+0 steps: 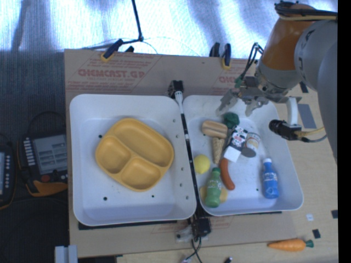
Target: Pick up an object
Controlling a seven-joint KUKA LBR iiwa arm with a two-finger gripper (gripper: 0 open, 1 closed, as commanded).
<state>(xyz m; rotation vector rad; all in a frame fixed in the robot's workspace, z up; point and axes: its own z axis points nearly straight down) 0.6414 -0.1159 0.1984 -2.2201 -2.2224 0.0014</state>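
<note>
Camera view, jaws (241, 104) spread open above right bin (290, 199); green object (231, 118) beneath, hard to identify

Yellow divided plate (134, 154) centred in left bin (82, 190); toy carrot (289, 245) on bench at 5 o'clock, outside bins.

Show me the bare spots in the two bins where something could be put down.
Left bin: bare floor all around the yellow divided plate, widest along the near edge. Right bin: a strip between the sausage and the blue bottle. Crowded: the hot dog, cone and can beneath the gripper.
</note>
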